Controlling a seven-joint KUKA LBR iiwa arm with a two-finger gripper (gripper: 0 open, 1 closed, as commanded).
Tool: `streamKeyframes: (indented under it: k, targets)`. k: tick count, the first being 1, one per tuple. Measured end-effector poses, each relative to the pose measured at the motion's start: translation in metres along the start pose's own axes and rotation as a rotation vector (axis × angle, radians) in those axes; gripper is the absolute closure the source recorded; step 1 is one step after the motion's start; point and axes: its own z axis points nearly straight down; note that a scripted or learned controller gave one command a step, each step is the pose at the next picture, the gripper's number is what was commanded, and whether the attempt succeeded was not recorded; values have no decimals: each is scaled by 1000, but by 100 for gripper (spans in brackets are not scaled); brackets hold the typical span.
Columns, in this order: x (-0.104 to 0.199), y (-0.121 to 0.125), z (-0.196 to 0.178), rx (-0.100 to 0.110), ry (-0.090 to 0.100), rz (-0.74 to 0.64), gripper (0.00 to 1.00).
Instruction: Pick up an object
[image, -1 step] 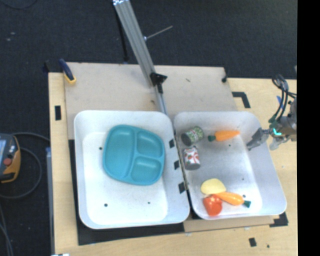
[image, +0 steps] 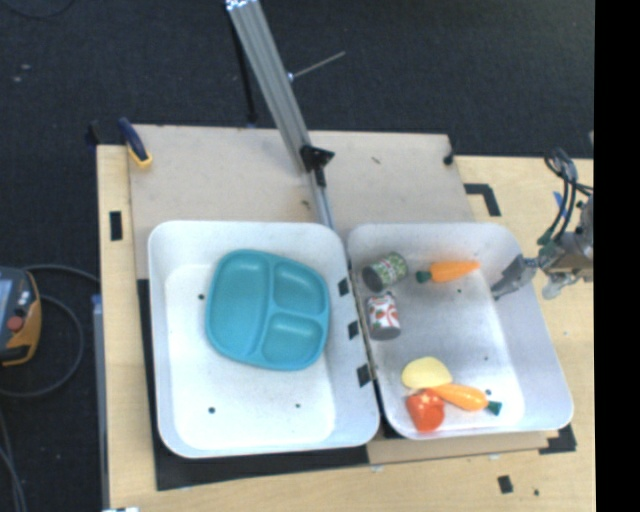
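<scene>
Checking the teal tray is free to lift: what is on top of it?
Nothing sits on the teal three-compartment plastic tray; all its compartments look bare. It lies flat in the left white bin, hiding the bin floor beneath.

Grey claw (image: 522, 272), dark looping cables (image: 566, 190) above.
</scene>
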Motion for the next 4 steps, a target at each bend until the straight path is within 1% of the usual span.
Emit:
streamKeyframes:
  k: [1, 2, 3, 4]
  targets:
    - [3, 0, 42, 3, 1, 1, 0]
    - [3, -10, 101, 5, 2, 2, 0]
    - [2, -9, 152, -2, -2, 3, 0]
    - [0, -7, 138, -7, -3, 5, 100]
